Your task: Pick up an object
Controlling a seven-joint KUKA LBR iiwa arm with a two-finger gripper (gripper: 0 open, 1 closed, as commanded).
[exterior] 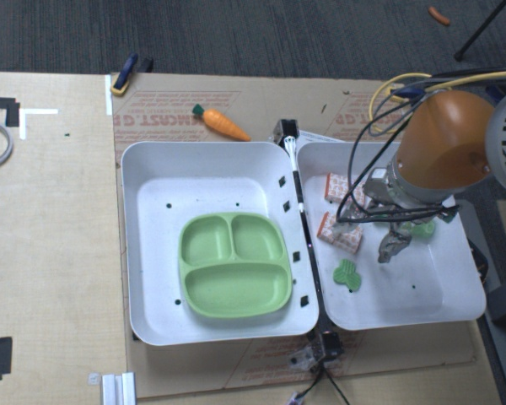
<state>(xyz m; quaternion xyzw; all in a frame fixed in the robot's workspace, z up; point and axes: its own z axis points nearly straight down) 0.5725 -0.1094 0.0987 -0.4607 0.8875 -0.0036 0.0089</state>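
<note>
Fingers [394, 245]: your view can't settle whether they are open or gripping anything.
Risk: green piece [347, 275] lies beside them; closing off-target grabs nothing.

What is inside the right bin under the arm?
In the right bin: two red-and-white packets, a small green piece and a green item at the gripper. The arm covers the bin's upper right.
</note>
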